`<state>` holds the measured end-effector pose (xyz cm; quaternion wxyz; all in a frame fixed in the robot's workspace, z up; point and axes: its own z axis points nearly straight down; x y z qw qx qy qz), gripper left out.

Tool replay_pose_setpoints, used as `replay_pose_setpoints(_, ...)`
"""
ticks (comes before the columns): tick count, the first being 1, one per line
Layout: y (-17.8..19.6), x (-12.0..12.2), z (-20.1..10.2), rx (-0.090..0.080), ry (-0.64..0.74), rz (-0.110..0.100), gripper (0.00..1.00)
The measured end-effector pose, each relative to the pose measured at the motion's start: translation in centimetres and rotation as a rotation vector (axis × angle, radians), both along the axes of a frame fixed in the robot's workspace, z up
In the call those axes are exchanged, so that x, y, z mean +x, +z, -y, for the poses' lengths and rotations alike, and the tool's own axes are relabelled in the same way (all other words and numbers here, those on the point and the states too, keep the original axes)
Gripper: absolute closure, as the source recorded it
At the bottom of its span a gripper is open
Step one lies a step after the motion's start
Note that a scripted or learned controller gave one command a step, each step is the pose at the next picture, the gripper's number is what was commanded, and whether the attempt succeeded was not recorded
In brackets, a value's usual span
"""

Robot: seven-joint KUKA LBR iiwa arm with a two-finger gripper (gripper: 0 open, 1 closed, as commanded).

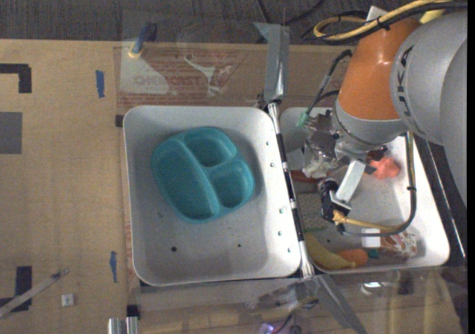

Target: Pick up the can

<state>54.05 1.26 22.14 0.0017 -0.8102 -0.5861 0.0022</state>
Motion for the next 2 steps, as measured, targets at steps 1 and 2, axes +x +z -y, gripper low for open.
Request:
replay_pose_setpoints(1, 3.4, -1.8, 1.6, -0.002, -0.106, 0.005, 1.00)
replay_pose_setpoints(2, 2.7, -6.2, 5.2, 0.001, 0.047, 0.001, 1.00)
